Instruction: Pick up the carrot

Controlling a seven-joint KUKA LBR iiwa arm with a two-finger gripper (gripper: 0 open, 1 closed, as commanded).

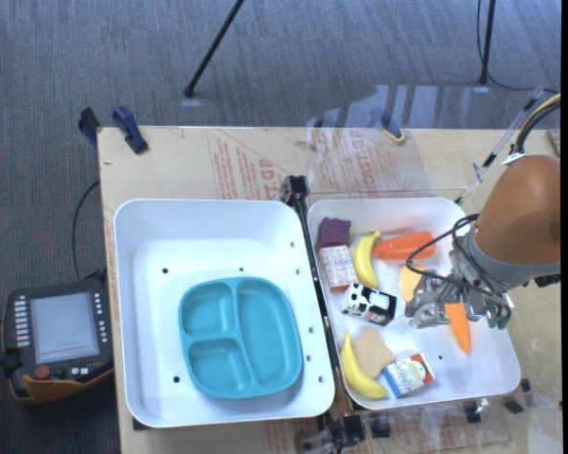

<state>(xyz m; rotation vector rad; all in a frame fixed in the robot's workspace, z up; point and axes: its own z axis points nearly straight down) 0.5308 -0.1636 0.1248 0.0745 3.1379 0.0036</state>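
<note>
Camera view: gripper (452, 303) is hovering near the right bin's (412, 206) right wall, directly over the carrot (460, 331). Whether its jaws are gripping the carrot is impossible to tell.

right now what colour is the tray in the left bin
Teal blue; the tray shows plainly in the camera view, inside the left bin.

Divided tray (239, 337) in left bin (142, 253), carrot (459, 331) in right bin (497, 372)
</note>
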